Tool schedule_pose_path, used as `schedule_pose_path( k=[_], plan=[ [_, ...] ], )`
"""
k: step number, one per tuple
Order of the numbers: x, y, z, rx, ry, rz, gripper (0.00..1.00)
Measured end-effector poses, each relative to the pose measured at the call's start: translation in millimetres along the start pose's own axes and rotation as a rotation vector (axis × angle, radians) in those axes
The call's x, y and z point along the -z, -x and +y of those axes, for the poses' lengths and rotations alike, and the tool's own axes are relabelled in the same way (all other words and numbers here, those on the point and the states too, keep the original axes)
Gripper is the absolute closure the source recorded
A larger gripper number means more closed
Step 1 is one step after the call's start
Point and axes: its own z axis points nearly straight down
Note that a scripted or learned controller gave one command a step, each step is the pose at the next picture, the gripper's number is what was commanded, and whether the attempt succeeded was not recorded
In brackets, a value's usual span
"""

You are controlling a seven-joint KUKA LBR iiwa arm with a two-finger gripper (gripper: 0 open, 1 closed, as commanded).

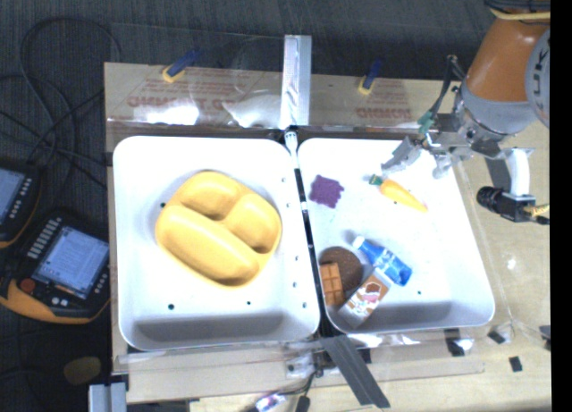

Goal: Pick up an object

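While the gripper (420, 158) hovers with fingers spread and nothing between them near the right bin's (465, 249) far edge, the toy carrot (399, 192) lies just beneath, pointing toward the right edge.

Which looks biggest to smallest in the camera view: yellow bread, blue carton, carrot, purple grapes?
1. yellow bread, by far the largest
2. blue carton
3. carrot, slightly shorter and thinner than the carton
4. purple grapes, though close to the carrot in area, so that pair is unsure
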Motion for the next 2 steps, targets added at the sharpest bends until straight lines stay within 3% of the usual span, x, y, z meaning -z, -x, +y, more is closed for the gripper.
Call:
schedule_pose_path(
  k=[1,2],
  plan=[
    [-145.4,19.1,37.8,-0.110,0.009,-0.006,0.00],
    [-134.6,18.9,38.6,-0.108,0.010,-0.009,1.00]
  ],
)
